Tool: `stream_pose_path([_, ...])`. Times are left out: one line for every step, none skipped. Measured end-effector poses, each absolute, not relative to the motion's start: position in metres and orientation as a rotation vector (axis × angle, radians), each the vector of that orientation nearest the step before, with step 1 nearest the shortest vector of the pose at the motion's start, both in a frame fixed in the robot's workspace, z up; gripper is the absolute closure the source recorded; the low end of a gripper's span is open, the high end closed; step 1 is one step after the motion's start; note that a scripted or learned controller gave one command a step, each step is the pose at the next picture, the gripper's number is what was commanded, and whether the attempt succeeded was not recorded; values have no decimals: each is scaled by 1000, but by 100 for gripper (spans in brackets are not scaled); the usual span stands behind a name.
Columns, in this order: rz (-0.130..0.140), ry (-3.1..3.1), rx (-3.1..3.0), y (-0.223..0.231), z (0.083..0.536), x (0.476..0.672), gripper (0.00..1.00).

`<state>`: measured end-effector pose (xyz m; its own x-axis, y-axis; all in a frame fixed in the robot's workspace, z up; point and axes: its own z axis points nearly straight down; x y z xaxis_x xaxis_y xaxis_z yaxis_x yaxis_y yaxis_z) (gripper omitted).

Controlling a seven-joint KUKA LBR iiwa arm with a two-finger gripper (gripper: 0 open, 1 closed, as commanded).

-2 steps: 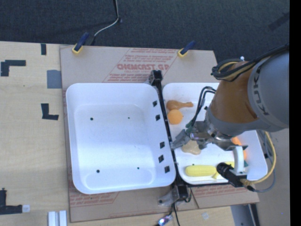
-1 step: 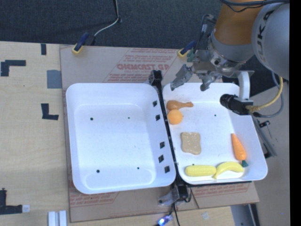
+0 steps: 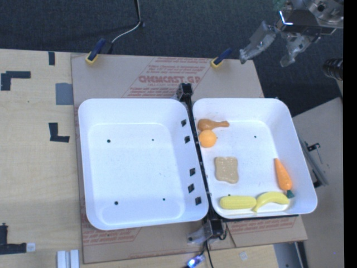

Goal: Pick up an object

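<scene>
The right bin (image 3: 251,108) holds several toy foods. A brown drumstick (image 3: 212,124) and an orange ball (image 3: 207,139) lie near its left wall. A tan bread slice (image 3: 226,170) rests in the middle. An orange carrot (image 3: 283,175) lies along the right wall. A yellow corn cob (image 3: 237,202) and a yellow banana (image 3: 272,200) sit at the front edge. My gripper (image 3: 271,50) hangs open high above the bench, beyond the right bin's far corner, with nothing between its fingers.
The left bin (image 3: 134,161) sits beside the right one, joined by a black hinge strip (image 3: 192,149). Two blue-and-yellow clamps (image 3: 96,51) (image 3: 221,57) hold the cardboard base at the back. A black cable (image 3: 131,21) runs behind.
</scene>
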<state>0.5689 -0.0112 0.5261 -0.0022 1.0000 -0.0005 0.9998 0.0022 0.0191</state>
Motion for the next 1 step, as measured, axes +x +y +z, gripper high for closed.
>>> stream_pose_path([3, 2228, 2213, 52, 530, 656, 0])
